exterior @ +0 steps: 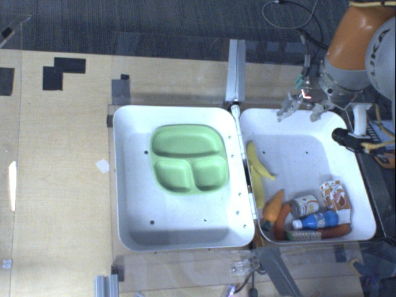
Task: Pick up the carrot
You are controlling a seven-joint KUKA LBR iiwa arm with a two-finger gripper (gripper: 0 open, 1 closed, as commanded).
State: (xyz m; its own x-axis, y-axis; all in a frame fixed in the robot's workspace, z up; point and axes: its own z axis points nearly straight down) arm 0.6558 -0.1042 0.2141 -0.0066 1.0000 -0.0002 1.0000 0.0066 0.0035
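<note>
The carrot (272,206) is a short orange piece lying in the front left corner of the right bin (297,147), beside the lower end of a banana (256,169). My gripper (303,110) hangs over the back rim of the right bin, well behind the carrot. Its two fingers stand apart and open with nothing between them.
Packed around the carrot are a reddish-orange piece (283,219), a small can (305,204), a blue-capped bottle (317,221), a snack pack (335,197) and a red sausage-like piece (334,231). A green divided tray (189,158) lies in the left bin (133,184).
</note>
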